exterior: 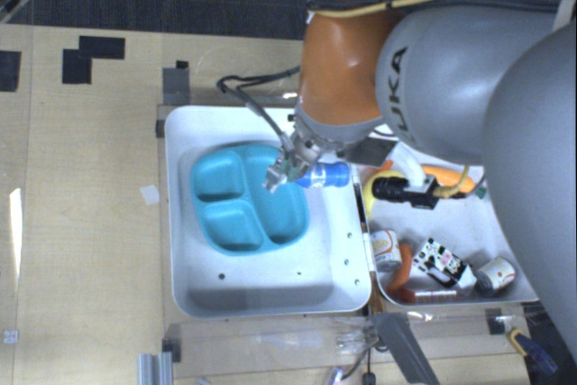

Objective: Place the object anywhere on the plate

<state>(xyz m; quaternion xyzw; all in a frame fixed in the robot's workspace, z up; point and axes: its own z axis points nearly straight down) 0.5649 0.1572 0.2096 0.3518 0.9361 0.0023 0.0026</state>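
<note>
— Camera view, middle of the frame: what are you carrying?

— My jaws (281,174) are over the blue plate (243,198) in the left bin (261,284). A blue bottle (326,175) lies just beside them, at the plate's right edge. Whether they are clenched, I cannot tell.

— How will it handle?

— Light, smooth, likely to roll, I judge. I'd take it across the middle of its body.

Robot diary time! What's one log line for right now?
hand: over blue plate | blue object: beside hand, at plate's edge | plate: in left bin
</note>
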